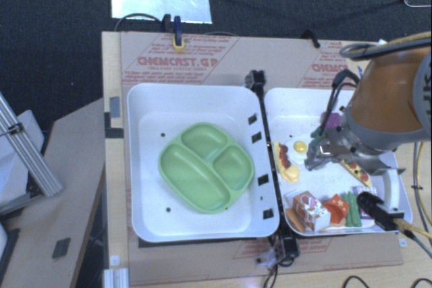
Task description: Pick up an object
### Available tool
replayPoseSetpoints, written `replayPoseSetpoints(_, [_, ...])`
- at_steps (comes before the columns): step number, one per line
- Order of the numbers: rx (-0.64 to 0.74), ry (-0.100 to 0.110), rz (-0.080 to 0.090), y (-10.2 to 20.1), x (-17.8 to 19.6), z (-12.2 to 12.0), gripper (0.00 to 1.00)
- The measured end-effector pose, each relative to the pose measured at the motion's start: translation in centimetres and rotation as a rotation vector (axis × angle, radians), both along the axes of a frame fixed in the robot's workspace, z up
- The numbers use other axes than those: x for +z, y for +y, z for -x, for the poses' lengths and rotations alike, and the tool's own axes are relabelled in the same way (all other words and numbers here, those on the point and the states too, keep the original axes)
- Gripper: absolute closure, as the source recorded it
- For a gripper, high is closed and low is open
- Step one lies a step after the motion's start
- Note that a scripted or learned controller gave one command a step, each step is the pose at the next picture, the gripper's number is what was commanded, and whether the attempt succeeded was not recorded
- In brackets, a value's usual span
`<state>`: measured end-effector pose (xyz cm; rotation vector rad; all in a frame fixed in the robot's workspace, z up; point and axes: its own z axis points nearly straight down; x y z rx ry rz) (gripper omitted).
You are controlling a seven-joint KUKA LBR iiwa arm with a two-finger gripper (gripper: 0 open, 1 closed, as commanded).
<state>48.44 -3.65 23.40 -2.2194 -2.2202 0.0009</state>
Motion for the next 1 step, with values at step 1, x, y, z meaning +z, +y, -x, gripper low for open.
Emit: replayPoseSetpoints(1, [0.0,0.0,0.001,-0.09,-2.06,-0.38,1.0])
